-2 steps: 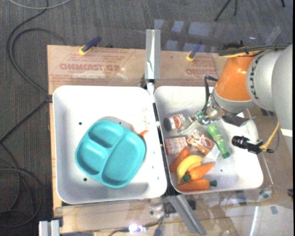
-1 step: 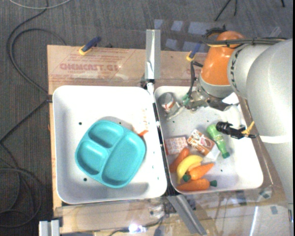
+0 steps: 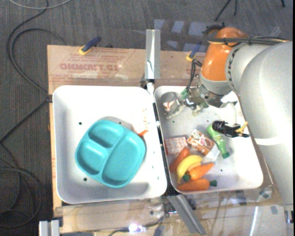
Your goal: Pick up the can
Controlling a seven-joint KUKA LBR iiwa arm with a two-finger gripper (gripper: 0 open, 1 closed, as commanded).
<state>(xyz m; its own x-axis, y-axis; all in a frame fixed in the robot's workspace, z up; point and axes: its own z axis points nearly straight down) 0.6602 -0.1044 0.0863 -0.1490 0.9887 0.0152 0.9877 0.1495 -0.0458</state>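
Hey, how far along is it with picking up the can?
Done: the arm has reached into the right bin, and its pincer is at the can in the bin's far left corner. In hand: closing in on the can. Left: a clear grasp and the lift; the can looks to be resting in the bin.

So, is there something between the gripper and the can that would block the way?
Nothing visible stands between them. The gripper is right beside the small silver metal can, which sits in the far left corner of the right white bin. The carrots, banana, cartons and green bottle lie nearer the camera, apart from the can.
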